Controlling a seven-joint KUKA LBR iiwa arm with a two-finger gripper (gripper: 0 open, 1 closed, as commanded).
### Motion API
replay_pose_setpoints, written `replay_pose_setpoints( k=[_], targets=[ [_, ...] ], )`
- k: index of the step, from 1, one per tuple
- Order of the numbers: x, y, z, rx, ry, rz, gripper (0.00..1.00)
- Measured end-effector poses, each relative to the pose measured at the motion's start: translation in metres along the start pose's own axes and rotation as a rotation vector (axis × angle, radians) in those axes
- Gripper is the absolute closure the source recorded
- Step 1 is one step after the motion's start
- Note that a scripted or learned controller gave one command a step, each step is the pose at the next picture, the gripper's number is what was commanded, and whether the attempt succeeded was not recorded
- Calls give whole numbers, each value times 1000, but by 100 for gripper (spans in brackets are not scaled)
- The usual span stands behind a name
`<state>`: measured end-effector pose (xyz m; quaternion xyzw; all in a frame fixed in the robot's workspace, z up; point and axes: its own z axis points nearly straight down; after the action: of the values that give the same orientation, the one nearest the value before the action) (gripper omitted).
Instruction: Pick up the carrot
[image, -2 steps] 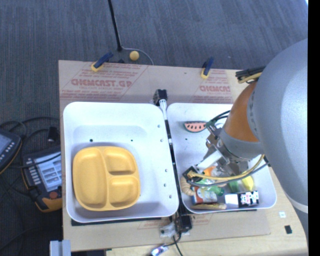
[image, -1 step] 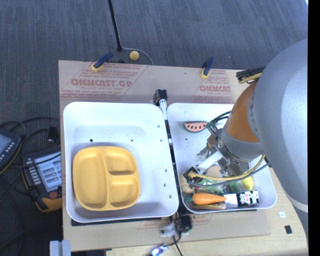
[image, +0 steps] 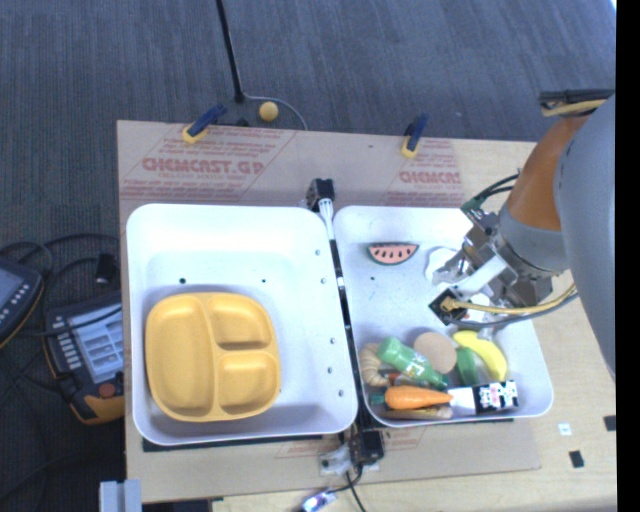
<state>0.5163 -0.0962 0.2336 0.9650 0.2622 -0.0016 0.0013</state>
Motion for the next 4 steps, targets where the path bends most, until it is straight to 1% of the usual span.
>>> replay_pose_setpoints(
  k=[1,2,3,4],
  targets=[
    [-28,-20,64,10,-7,-83,0],
    [4,-73,51,8,-1,-165,0],
    [13,13,69,3,-6,-176,0],
    [-7,89,17,0,0,-10,0]
  ],
)
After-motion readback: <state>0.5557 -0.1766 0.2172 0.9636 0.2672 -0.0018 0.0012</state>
